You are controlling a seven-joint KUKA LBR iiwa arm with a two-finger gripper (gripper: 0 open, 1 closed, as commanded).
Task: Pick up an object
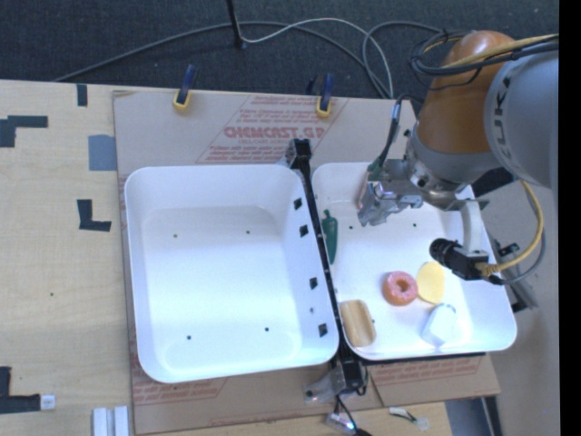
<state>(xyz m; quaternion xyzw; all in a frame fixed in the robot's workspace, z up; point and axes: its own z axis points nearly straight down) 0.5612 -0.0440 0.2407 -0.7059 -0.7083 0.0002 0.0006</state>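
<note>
Even, fairly bright overhead light falls on the desk [54, 243], washing the white bins [218, 280] nearly featureless; soft shadows gather along their inner walls, the floor beyond the far edge stays dim, and the frame is slightly soft and grainy.

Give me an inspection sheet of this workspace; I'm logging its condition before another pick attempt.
Surface: two white bins, left bin, right bin, on a cardboard sheet.
Job's things: pink ring, yellow piece, white object, tan block, green item, all in the right bin.
Clutter: nothing seen.
Grippers: gripper above the right bin's upper part, holding nothing visible.
Cables: cable across the dark floor.
Surroundings: two clamps on the cardboard's far edge.
</note>
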